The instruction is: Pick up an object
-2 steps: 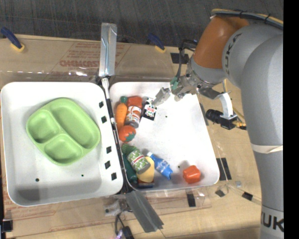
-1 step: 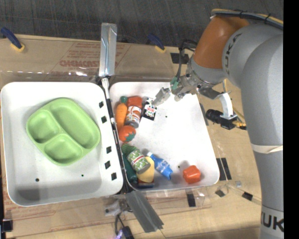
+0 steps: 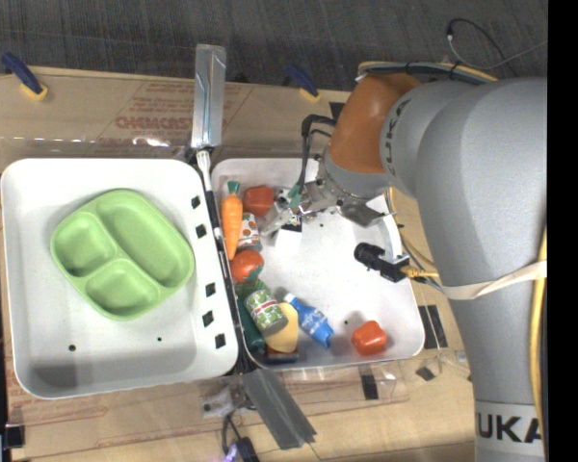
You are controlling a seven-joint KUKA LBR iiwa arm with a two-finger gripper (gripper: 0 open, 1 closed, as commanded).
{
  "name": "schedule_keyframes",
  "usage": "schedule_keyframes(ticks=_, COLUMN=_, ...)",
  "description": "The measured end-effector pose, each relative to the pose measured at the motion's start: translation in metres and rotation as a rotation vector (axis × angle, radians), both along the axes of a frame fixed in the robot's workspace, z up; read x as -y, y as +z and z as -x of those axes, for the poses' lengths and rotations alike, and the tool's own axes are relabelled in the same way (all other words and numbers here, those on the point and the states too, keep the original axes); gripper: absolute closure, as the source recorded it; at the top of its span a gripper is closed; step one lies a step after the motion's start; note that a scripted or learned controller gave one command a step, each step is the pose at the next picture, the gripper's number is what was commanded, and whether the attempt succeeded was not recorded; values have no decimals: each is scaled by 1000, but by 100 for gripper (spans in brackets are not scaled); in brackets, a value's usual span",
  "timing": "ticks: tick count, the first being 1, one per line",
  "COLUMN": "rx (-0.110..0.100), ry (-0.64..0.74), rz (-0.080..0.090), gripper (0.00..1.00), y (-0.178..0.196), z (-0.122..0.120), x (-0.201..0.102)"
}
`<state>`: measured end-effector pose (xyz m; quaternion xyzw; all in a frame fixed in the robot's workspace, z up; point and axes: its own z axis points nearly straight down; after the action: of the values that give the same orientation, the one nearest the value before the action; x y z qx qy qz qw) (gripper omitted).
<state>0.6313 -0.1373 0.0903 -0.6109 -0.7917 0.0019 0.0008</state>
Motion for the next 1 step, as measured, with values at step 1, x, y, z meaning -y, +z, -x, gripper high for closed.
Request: schedule_keyframes(ticks=1, rx=1, ry=1, rz=-1, gripper=0, y=0, z=-1, x=-1)
